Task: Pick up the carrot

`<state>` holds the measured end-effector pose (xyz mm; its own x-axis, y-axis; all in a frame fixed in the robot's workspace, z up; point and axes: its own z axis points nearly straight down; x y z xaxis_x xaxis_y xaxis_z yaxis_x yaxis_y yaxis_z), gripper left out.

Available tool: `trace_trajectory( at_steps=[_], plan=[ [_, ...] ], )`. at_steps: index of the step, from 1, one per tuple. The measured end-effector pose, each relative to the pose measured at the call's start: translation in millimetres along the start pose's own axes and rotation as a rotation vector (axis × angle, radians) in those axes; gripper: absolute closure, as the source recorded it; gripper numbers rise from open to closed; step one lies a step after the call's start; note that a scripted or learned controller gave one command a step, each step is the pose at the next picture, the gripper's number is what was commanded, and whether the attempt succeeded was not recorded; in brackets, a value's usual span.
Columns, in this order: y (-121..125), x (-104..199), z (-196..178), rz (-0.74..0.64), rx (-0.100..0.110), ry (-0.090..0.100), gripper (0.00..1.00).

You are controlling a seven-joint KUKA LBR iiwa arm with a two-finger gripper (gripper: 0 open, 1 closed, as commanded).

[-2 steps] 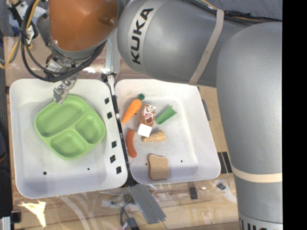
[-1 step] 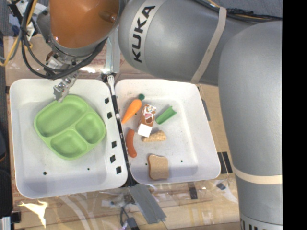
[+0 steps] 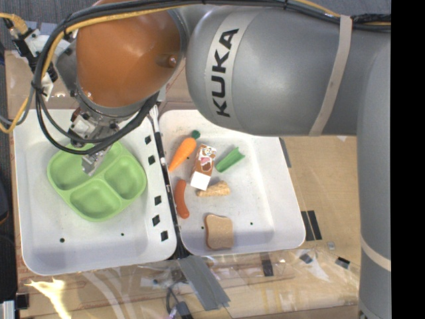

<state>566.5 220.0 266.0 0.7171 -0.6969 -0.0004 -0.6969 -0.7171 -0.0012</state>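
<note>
While the big grey arm [image 3: 285, 58] fills the upper part of the frame, its orange band [image 3: 123, 48] covers the upper left and hides the far edge of both bins. On the left of the frame, the left bin [image 3: 40, 238] holds a green divided plate [image 3: 99, 181] with three compartments. The tool [image 3: 93, 161] hangs over the upper left compartment of that plate; it is small and dark against the wrist cabling, and I cannot tell how its tips stand or whether anything sits in it. Black cables [image 3: 46, 121] loop down beside it.

Moving right past the ridge between the bins, the right bin [image 3: 279, 198] carries the food items. The carrot [image 3: 182, 153] lies in the bin's upper left part, tilted, its green top toward the arm, well apart from the tool. Below it lies a reddish sausage [image 3: 181, 198]. Just right of the carrot is a small printed carton [image 3: 203, 167], with a pale wedge-shaped piece [image 3: 214, 191] at its lower end. A green block [image 3: 229, 159] lies right of the carton. A slice of bread [image 3: 218, 231] sits near the bin's lower edge. The table [image 3: 325, 198] shows at the right.
</note>
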Motion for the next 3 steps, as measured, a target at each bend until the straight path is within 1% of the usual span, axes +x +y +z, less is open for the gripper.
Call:
trace_trajectory(
  at_steps=[1, 3],
  plan=[
    [-22, 24, 43, -0.484, -0.002, -0.004, 1.0],
    [-24, 22, 23, -0.485, 0.003, -0.008, 1.0]
  ],
)
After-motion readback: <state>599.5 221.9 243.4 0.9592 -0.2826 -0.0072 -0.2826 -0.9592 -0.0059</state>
